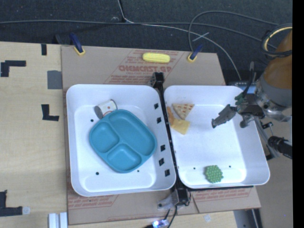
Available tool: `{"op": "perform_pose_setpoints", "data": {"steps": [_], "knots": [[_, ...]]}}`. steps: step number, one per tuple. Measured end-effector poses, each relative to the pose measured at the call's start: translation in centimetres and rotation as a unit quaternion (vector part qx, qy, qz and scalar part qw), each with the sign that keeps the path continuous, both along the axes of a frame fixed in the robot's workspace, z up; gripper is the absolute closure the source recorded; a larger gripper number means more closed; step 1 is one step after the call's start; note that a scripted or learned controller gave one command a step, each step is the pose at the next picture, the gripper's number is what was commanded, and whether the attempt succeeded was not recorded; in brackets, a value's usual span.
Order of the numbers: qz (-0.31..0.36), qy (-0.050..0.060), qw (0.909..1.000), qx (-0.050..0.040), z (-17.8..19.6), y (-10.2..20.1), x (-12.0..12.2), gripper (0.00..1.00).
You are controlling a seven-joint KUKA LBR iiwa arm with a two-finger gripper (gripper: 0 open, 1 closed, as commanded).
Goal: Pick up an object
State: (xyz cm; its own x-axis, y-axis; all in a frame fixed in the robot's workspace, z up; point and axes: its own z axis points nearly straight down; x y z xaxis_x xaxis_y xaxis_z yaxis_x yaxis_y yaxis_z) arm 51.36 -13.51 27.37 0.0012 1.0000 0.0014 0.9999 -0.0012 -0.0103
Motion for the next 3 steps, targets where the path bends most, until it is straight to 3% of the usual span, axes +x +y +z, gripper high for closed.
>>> {"op": "perform_pose_setpoints", "data": {"steps": [1,3], "knots": [[0.001,-0.004,1.0000,-0.0007,0.4,0.0,0.2,0.00],[0.001,-0.001,1.0000,0.0001,-12.0,1.2,0.1,0.00]]}}
